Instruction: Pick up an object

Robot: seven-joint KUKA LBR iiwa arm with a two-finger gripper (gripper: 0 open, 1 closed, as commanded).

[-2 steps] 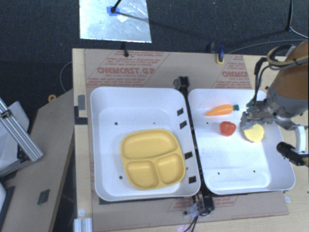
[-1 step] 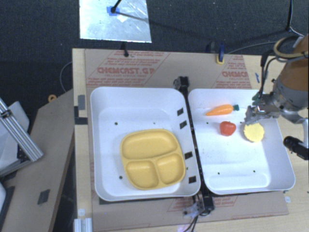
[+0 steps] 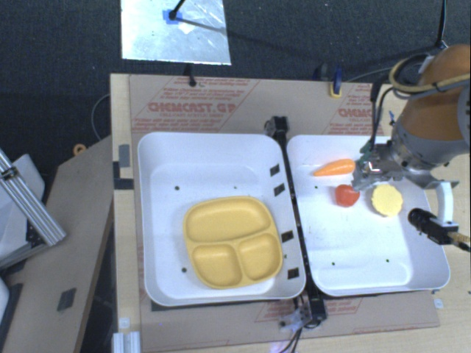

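Observation:
In the right bin (image 3: 368,259) lie an orange carrot (image 3: 333,168), a small red tomato (image 3: 346,195) and a pale yellow round piece (image 3: 387,201). My gripper (image 3: 366,173) reaches in from the right and hangs low between them, just right of the carrot's end and above the tomato. Its fingertips are hard to make out against the metal wrist, and nothing shows between them.
The left bin (image 3: 169,160) bears a yellow three-compartment tray (image 3: 232,240). A black divider with clips (image 3: 288,197) runs between the bins. The front half of the right bin is bare white floor.

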